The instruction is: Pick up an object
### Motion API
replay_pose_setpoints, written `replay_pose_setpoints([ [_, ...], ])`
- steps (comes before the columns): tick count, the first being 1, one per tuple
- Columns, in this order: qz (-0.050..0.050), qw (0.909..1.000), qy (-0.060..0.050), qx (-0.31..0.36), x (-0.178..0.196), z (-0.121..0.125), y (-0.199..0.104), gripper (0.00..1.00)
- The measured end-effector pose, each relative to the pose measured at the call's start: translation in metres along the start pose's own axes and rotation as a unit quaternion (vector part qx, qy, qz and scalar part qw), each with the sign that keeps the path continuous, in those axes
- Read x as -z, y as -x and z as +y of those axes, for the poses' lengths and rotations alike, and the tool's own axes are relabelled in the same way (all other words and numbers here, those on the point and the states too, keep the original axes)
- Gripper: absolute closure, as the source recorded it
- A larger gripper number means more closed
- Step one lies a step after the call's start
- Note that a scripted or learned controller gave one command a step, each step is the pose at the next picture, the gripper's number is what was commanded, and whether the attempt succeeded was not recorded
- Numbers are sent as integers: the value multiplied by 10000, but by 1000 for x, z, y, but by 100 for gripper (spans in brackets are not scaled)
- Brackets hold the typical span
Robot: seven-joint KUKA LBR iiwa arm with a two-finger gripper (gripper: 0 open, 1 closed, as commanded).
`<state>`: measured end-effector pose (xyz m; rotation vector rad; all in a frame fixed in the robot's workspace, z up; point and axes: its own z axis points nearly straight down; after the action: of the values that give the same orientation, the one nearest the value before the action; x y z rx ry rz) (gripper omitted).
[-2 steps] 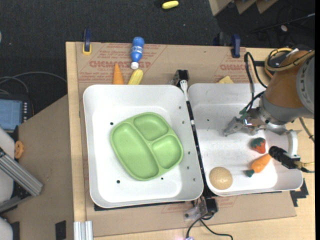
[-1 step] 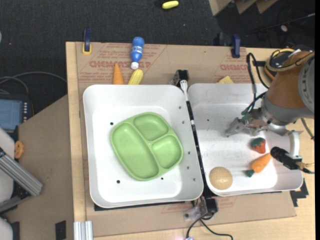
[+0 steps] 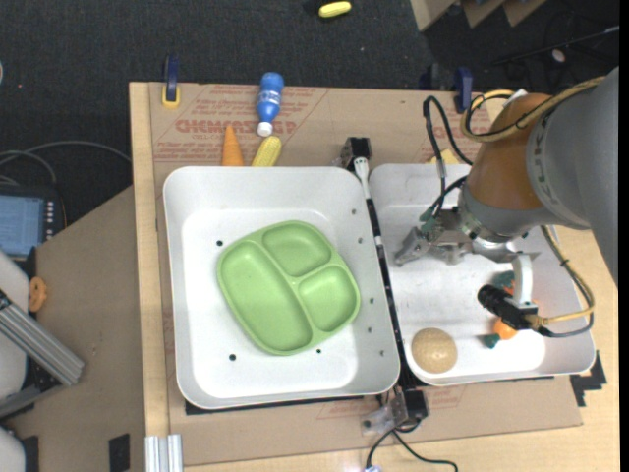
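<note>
Red printed lettering runs along the far edge of the cardboard sheet [image 3: 324, 101] on my bench, too blurred to read.

The arm [image 3: 536, 165] overhangs the right bin [image 3: 560, 357]; the green tray [image 3: 287, 285] crowds the left bin [image 3: 192, 264].

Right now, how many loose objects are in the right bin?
2: a round tan ball at the near edge, a small orange piece beside it. The arm may hide more.

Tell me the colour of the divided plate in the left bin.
Light green; the divided plate shows clearly in the camera view.
</note>
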<state>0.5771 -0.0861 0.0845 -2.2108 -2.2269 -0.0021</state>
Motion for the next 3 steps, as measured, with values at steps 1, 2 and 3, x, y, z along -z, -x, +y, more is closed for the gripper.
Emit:
replay_pose_setpoints([
  [1, -13, 10000, -1, -33, 0, -1, 5, 0],
  [2, -13, 10000, -1, -33, 0, -1, 5, 0],
  [3, -13, 10000, -1, -33, 0, -1, 5, 0],
])
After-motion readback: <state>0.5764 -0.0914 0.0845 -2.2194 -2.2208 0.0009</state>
